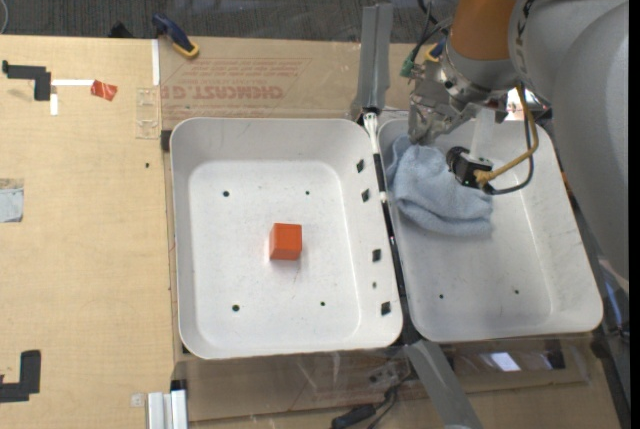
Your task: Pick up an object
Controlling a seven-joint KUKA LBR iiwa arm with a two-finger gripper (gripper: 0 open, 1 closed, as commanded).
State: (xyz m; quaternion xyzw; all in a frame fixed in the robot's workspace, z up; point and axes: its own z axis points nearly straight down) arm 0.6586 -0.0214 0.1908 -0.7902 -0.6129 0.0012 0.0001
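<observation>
We see the gripper (428, 132) low over the far left corner of the right bin (520, 312), at the top edge of the crumpled blue cloth (438, 192); whether it is parted or pinched we cannot tell. To do this well, we would bite into a thick fold, not the rim, and lift straight up. The red block (286, 242) sits alone in the left bin (200, 317).

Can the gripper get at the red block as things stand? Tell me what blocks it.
Probably yes. The block lies alone in the left bin, open from above. The gripper is over the cloth in the right bin, so it must cross the divider.
</observation>
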